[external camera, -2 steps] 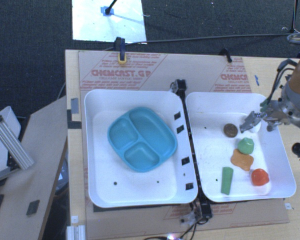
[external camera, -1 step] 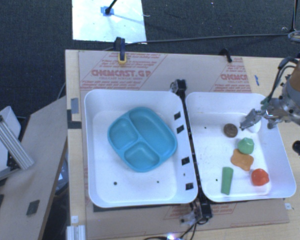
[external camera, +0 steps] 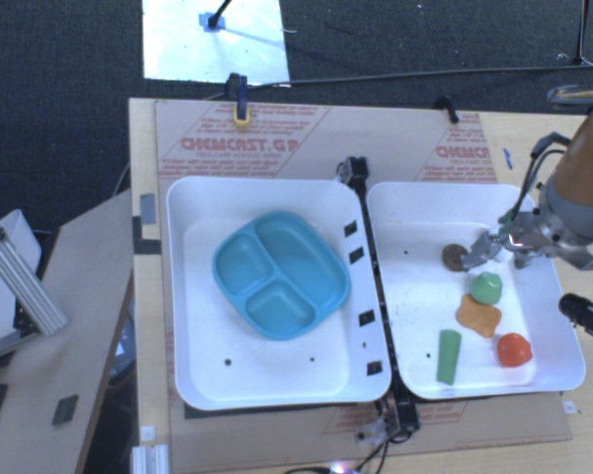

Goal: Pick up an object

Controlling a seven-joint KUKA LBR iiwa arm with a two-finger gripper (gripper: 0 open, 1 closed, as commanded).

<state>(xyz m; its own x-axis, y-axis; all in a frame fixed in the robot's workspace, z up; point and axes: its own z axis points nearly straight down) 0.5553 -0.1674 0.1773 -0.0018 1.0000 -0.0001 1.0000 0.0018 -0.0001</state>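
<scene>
Nearest the viewer in the right-hand shallow white bin (external camera: 415, 294) lies a flat green bar-shaped piece (external camera: 448, 356), its long axis running near to far with a slight tilt, just beside a round red-orange piece (external camera: 514, 350). Beyond these rest an irregular orange piece (external camera: 478, 316), a rounded light-green piece (external camera: 486, 288) touching it, and a small brown disc (external camera: 456, 257); the left-hand shallow white bin (external camera: 198, 265) bears a blue three-compartment plastic plate (external camera: 281, 275). The two-finger gripper (external camera: 496, 245) hovers above and between the disc and the light-green piece; whether its fingers are parted cannot be told.
</scene>
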